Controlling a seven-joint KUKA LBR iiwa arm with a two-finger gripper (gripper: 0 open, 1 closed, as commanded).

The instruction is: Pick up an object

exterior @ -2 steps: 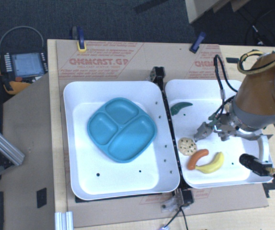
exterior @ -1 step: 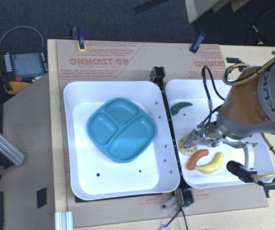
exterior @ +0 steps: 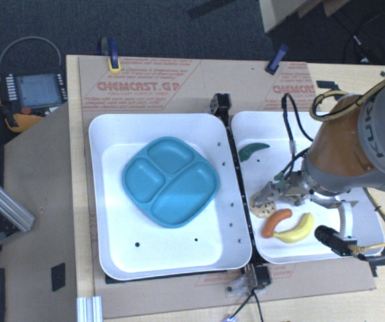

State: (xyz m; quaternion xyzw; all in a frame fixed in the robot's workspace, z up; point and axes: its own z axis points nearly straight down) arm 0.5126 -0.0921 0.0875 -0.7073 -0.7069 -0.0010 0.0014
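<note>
Several small objects are located in the right bin (exterior: 373,243), any of which may serve as the pick target. A yellow banana (exterior: 298,229) is laid near the bin's front edge, curved, with an orange-red sausage-shaped item (exterior: 276,222) just beside it on the left; the two appear to be touching. A pale, speckled cookie-like piece (exterior: 264,210) is positioned directly above and to the left of the sausage-shaped item, near the bin's left wall. A dark green leaf-shaped item (exterior: 252,151) is placed farther back in the same bin, well apart from the other three.

The gripper (exterior: 273,193) is positioned low over the bin, directly above the cookie-like piece and close to the sausage-shaped item. Whether the pincer is wide, narrow or closed on anything cannot be told, as its metal parts are blurred together against the objects.

The arm (exterior: 353,146) is extended in from the right, its orange band seen above the wrist, with black cables looped alongside.

In the left bin (exterior: 112,247), a blue divided plate (exterior: 171,180) with three compartments is laid flat near the centre. Both bins are supported by a bench (exterior: 179,79) covered with printed cardboard.
</note>
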